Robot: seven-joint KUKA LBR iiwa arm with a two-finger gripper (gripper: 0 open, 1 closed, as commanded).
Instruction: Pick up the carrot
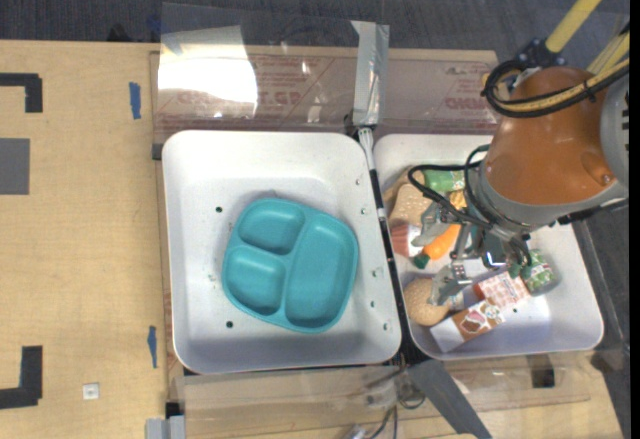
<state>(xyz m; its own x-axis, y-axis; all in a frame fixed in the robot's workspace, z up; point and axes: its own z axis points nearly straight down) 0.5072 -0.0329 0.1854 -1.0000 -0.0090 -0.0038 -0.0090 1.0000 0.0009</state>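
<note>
The carrot (pixel 441 240) is a small orange piece with a green end. It lies slantwise in the left half of the right bin (pixel 580 327), among other toy foods. My gripper (pixel 450 245) hangs straight over it, reaching down from the grey wrist with the orange band (pixel 548 147). The gripper's metal parts sit on both sides of the carrot, and the wrist hides much of them.
Around the carrot lie a tan cookie-like piece (pixel 428 299), a red and white packet (pixel 500 291), a brown packet (pixel 474 321) and a green item (pixel 540 275). The left bin (pixel 200 167) holds a teal divided plate (pixel 291 264). A ridge (pixel 380 227) separates the bins.
</note>
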